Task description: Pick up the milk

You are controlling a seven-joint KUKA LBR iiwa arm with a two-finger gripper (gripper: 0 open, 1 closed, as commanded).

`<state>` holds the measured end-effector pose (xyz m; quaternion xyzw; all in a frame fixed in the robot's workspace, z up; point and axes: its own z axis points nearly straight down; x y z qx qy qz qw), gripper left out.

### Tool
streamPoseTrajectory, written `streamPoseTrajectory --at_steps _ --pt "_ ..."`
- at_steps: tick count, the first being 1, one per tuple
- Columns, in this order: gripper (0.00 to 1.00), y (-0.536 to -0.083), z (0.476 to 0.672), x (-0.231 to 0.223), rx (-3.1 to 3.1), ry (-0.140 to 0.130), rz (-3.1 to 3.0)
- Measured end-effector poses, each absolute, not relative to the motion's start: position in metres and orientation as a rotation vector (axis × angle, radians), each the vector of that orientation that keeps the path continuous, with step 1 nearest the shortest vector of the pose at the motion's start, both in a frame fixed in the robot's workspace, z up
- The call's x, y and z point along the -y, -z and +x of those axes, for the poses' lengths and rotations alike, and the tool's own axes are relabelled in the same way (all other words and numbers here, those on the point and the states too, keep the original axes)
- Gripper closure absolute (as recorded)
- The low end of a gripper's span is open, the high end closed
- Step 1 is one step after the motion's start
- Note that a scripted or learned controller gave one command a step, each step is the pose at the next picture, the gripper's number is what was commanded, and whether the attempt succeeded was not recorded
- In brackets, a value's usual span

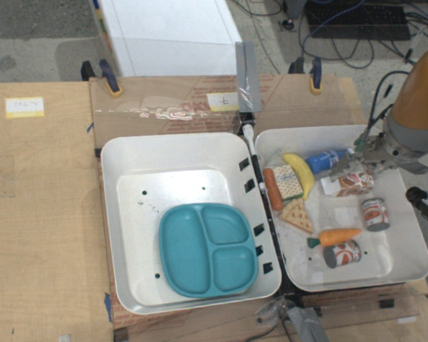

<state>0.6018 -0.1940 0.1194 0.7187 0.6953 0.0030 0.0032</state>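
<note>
The milk [351,184] is a small white carton with red-brown print. It lies on its side in the upper middle of the right bin [416,257]. My gripper [359,162] hangs low at the carton's far edge, between it and a blue bottle [322,161]. The grey wrist and orange band reach in from the right edge. The gripper's body covers the carton's far rim, and I cannot tell whether it touches the carton.
Also in the right bin: a banana [301,170], a hot dog [273,188], a sandwich block [288,181], a toast triangle [298,216], a carrot [337,236] and two cans [374,214], [343,253]. A teal divided plate [206,249] lies in the left bin [122,208].
</note>
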Motion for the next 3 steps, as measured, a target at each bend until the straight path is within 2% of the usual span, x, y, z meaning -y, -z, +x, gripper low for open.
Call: streamPoseTrajectory --at_steps 1,2,3 --pt "0.0 -0.11 0.6 0.196 -2.254 -0.028 2.154" --pt "0.0 -0.11 0.608 0.194 -2.368 -0.019 2.016" --pt "0.0 -0.11 0.615 0.173 -2.461 -0.016 1.894"
